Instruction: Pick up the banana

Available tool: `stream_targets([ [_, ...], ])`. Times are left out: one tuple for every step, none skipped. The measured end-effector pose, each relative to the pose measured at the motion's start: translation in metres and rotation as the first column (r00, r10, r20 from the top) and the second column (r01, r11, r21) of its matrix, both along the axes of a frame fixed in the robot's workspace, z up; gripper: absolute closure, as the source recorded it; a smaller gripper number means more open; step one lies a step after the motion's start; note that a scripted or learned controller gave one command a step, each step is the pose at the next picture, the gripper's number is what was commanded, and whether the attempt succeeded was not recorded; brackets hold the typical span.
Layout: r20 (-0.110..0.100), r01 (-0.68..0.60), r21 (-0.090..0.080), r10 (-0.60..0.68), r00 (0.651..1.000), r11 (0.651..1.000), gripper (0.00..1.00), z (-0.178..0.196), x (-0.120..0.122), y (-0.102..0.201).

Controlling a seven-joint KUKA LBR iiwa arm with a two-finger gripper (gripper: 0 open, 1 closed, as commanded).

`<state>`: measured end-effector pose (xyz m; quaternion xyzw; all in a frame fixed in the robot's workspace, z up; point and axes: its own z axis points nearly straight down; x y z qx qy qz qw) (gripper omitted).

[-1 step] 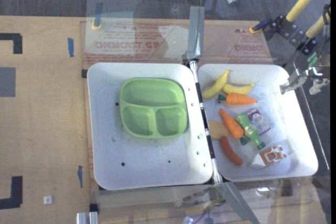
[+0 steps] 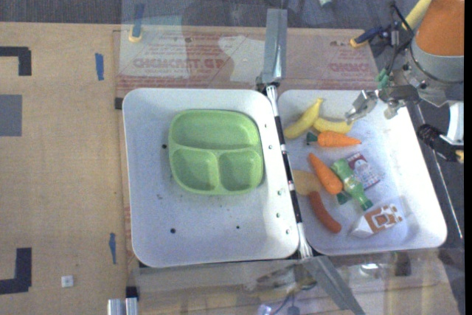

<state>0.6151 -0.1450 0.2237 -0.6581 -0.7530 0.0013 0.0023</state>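
The yellow curved plastic banana lies in the right shallow white bin, near that bin's far left corner, its upper tip pointing toward the far rim and its lower end close to the divider between the two bins. Just beside it, touching or nearly touching its middle, lies a short orange toy carrot set crosswise. Nearer the bin's middle a second orange carrot lies at a slant, with a small green bottle-shaped item and a small packet with a red and white label against it; the writing on the packet is too small to read. A reddish-orange sausage-shaped piece lies toward the near left corner, and a white carton with a brown picture on its face sits near the near edge; its print cannot be read either. The gripper hangs over the far side of the right bin, to the right of the banana and apart from it, with nothing seen between its fingers, which look slightly apart. The left shallow white bin carries a light green three-compartment plastic plate near its middle. Beyond the bins, on the table, a flat sheet bears faint red reversed lettering that cannot be made out.
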Motion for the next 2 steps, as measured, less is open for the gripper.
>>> stream_targets([
  [0.000,0.107,-0.001,-0.107,0.994,0.994,0.00,-0.086,0.039,0.028],
  [0.018,0.129,-0.002,-0.129,0.991,0.992,0.00,-0.110,0.051,0.041],
])
